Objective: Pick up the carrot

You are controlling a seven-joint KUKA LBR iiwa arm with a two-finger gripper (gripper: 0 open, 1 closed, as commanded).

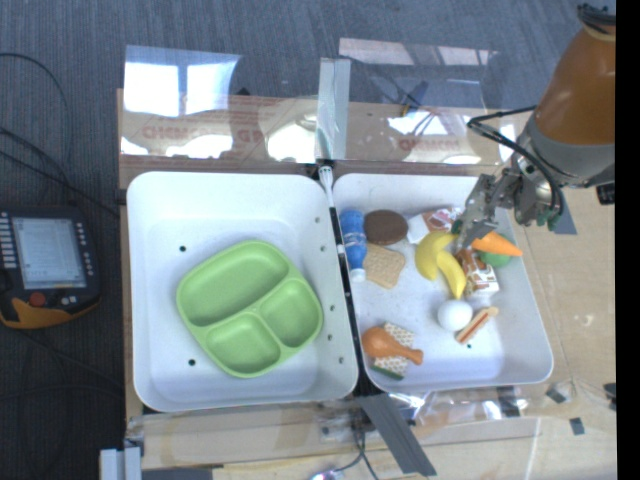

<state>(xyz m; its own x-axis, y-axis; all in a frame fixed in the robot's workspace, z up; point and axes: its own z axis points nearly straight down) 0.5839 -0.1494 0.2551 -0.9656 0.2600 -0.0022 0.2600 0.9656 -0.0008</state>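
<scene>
Carrot: smooth orange cone, lying in the right bin, right of centre in the frame, by the banana.
Claw: mine, dark metal, just upper left of the carrot's blunt end; how far open, I cannot tell.
Progress: I judge the carrot not lifted; grasp and raise remain.
Left bin: glossy green plate, three compartments.

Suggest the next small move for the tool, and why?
Probably a short straight lift, then check. The tool sits low in the right bin, right at the carrot, beside the banana. The grip itself can't be confirmed from this angle, so raising it slightly would show whether the carrot comes up.
</scene>
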